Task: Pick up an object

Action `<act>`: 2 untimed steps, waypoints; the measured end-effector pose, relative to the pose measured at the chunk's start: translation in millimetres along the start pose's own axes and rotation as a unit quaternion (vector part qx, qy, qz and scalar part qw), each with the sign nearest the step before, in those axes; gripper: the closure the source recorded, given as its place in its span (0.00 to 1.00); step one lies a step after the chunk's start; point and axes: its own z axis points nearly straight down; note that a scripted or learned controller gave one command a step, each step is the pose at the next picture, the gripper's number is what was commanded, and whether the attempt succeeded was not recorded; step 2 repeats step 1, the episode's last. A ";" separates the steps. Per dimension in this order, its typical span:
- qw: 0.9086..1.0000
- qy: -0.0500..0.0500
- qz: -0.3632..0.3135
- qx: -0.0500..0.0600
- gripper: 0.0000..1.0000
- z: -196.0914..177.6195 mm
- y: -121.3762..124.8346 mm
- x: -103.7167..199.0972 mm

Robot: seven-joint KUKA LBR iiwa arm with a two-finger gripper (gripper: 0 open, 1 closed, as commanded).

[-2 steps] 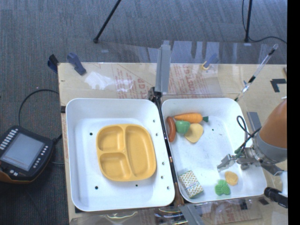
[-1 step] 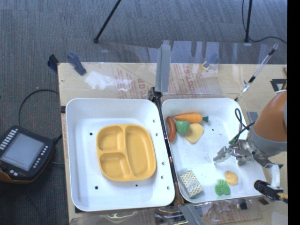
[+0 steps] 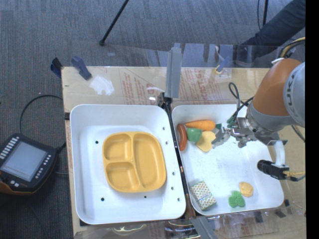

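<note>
Camera view: end effector (image 3: 218,137) in right bin (image 3: 259,198), beside yellow toy (image 3: 206,141) & carrot (image 3: 200,125); can't tell its state

The arm (image 3: 279,96) reaches leftward, its hand (image 3: 223,135) held low.

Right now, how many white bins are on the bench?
2. The left bin holds a yellow divided tray. The right bin holds the toy food, with the gripper over it.
</note>
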 end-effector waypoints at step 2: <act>1.000 0.000 -0.006 0.002 0.00 24.3 71.1 48.8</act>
